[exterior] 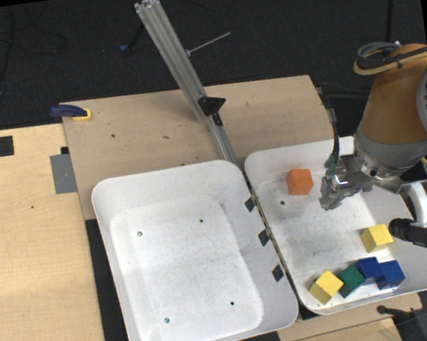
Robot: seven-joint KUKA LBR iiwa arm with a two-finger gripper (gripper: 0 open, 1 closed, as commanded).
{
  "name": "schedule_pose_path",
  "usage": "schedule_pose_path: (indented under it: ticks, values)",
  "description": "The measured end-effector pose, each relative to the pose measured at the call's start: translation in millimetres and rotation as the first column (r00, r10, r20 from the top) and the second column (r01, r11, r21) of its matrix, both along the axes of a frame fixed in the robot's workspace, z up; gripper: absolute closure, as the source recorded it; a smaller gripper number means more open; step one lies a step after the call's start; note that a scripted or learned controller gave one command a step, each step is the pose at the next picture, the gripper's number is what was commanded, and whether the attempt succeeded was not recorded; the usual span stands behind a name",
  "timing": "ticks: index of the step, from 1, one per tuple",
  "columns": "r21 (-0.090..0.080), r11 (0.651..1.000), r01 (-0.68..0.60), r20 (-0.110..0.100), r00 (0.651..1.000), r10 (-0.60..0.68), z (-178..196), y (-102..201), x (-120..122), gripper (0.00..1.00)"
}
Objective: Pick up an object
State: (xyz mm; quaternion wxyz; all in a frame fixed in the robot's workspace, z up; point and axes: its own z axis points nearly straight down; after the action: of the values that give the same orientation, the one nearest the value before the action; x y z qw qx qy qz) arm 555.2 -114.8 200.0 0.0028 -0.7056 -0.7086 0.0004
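Observation:
An orange cube lies in the right bin, toward its far side. My gripper hangs over the same bin, just right of the orange cube and a little nearer the camera, apart from it. A yellow cube sits near the bin's right wall. Along the near edge lie another yellow block, a green block and a blue block, packed close together. Nothing shows between the fingers.
The left bin sits beside the right one, with black clips along the shared edge. A slanted aluminium rail rises behind the bins. The grey and orange arm covers the right bin's far right corner.

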Motion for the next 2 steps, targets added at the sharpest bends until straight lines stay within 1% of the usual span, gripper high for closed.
schedule_pose_path:
  ticks: [1,2]
  values:
    - [0.000,1.000,-0.001,0.002,1.000,0.001,14,50,-4,1.00]
    - [-0.001,1.000,0.000,-0.001,1.000,0.000,6,99,-14,1.00]
